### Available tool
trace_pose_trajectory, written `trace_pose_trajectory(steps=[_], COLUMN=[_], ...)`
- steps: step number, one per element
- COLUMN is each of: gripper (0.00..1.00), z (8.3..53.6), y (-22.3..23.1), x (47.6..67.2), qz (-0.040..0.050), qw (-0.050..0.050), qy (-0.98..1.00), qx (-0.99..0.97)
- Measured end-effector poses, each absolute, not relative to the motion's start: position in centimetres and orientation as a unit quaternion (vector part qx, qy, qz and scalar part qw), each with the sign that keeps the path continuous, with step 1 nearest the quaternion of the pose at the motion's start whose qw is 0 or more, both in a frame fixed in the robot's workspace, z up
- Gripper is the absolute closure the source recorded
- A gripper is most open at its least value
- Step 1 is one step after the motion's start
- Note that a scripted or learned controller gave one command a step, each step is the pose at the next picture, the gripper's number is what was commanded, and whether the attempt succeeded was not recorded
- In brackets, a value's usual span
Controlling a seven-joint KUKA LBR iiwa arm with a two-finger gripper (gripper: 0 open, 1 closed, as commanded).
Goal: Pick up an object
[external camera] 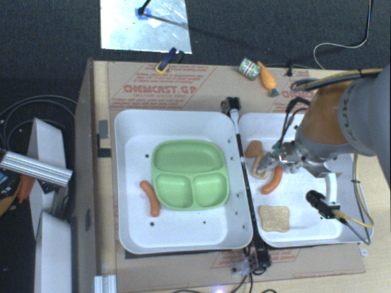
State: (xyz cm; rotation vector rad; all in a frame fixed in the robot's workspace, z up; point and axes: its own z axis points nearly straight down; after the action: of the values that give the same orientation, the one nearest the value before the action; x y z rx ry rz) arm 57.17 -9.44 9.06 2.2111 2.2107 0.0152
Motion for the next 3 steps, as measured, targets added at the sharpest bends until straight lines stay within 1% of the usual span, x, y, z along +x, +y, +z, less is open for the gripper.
trace_pose_trajectory(steps=[1,2,3], gripper=[1.0,0.0,0.0], z=[10.2,10.2,8.5], y=[-9.2,-9.2,-16.3], x=[57.4,57.3,63.3], qz=[0.008,0.0076,0.0003], qw=[0.006,0.006,0.001], qy=[0.707,0.707,0.707], qx=[0.707,0.707,0.707])
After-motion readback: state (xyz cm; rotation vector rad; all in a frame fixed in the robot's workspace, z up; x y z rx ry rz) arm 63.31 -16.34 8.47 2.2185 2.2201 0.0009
